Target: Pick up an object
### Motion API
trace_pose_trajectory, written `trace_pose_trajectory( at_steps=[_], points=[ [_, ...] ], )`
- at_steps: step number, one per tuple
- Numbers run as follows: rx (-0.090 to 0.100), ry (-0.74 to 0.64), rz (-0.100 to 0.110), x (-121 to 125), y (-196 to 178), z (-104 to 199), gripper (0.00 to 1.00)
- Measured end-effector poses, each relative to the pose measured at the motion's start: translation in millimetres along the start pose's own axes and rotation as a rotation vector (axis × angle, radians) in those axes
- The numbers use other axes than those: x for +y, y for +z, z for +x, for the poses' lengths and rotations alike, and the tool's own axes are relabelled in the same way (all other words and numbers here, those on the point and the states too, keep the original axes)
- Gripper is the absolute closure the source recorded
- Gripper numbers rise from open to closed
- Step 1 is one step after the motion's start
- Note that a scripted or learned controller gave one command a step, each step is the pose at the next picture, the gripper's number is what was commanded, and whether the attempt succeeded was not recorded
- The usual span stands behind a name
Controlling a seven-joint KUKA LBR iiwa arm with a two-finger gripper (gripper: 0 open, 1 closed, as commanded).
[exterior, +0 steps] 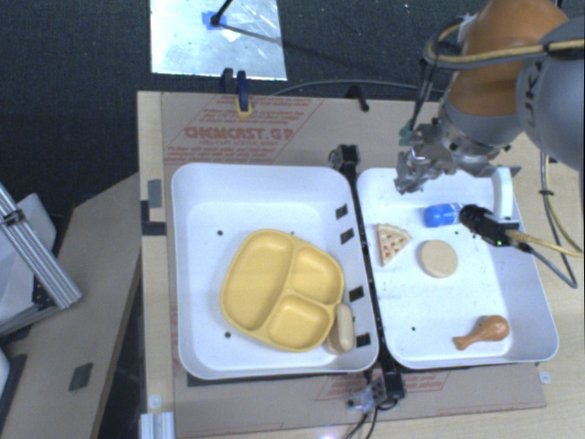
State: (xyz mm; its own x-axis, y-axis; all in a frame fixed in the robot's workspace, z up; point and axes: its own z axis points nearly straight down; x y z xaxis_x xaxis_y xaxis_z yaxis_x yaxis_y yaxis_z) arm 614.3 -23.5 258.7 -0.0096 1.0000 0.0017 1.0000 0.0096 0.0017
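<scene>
Half blue cylinder (441,214) hidden behind arm (498,80).

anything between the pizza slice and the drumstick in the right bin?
Yes. In the camera view, a round tan cookie-like disc lies roughly between the triangular toy pizza slice and the brown toy drumstick, on the floor of the right white bin, touching neither.

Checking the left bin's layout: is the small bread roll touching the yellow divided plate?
Touching. The camera view shows the bread roll lying against the lower right rim of the yellow divided plate, with no white bin floor visible between them.
</scene>
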Motion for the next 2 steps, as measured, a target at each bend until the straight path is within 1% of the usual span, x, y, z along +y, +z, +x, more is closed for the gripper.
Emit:
trace_pose_trajectory(
  at_steps=[1,2],
  points=[
    [0.000,0.000,0.000,-9,-1,59,1.00],
    [0.000,-0.001,0.001,-22,6,121,1.00]
  ],
)
